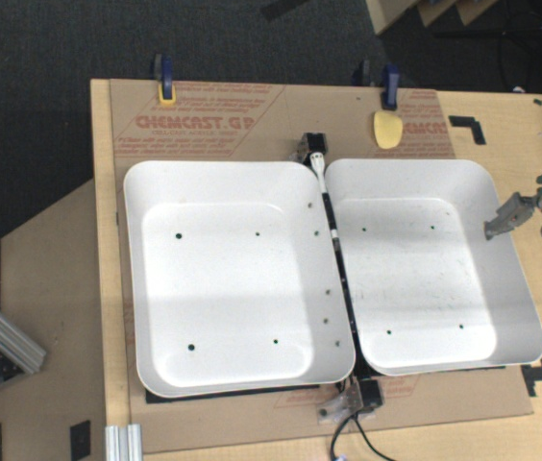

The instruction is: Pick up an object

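My gripper (523, 225) hangs at the right edge of the camera view, over the right rim of the right bin (415, 267). Its two grey fingers (505, 215) stand apart, open, with nothing between them. A small pale yellow object (388, 130) lies on the brown board behind the right bin, just below a blue clamp (390, 86). The left bin (228, 277) sits beside the right one, white with a few small dark dots on its floor.
Both bins rest on a brown board (204, 113) clamped at the back by a second blue and yellow clamp (164, 78). A black cable (333, 248) runs along the seam between the bins. A metal rail (2, 339) lies at the far left.
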{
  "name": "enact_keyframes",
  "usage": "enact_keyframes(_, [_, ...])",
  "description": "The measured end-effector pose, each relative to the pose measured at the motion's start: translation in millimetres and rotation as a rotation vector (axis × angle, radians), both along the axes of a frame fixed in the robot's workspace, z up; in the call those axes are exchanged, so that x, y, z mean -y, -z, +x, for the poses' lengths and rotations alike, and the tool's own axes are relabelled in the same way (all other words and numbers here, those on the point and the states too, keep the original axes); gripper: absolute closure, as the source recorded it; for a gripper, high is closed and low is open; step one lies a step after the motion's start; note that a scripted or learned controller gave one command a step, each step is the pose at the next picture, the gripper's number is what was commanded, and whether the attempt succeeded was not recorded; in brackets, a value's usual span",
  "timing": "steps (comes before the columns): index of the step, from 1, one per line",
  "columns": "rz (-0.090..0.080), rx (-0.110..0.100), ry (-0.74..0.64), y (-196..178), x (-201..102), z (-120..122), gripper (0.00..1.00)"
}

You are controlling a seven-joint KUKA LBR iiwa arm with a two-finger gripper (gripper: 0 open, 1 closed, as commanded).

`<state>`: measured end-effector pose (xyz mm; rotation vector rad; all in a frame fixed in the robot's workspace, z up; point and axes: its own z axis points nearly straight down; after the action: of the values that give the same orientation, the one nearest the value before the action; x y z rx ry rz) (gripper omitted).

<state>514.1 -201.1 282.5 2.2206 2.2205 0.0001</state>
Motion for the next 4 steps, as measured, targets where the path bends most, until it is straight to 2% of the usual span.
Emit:
enact_keyframes(1, [-0.001, 0.014, -0.009, -138, -72, -33, 0.0])
enact_keyframes(2, [-0.002, 0.005, -0.002, -141, -68, -32, 1.0])
enact_keyframes(3, [0.003, -0.009, -0.003, -28, -87, 12, 1.0])
enact_keyframes(4, [0.004, 0.0, -0.013, -2, -200, 59, 1.0])
